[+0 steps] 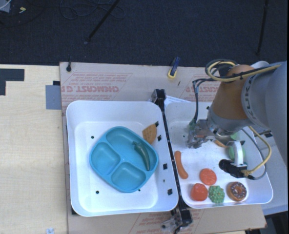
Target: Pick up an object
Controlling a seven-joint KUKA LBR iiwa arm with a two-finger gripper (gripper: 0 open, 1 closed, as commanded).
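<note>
So in the right bin (261, 199) we've got a bunch of toy food: an orange sausage-looking piece (181, 164) near the divider, a tomato (208, 176), a red round fruit (199, 192), a green broccoli-ish lump (216, 194) and a chocolate donut (237, 191) along the near edge. The gripper (197, 136) sits low over that bin's upper left part, above the sausage, nothing visibly between its parts, and honestly we can't tell how its claw stands. Over in the left bin (81, 130) there's a blue divided plate (122, 159) with a green pepper (142, 153) lying on it and a tan cracker-like piece (150, 132) just beside its upper right.

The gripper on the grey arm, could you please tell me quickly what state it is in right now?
Gripper: low over the right white bin, near its back left part; whether open or closed cannot be told, and nothing shows in its grasp.
</note>
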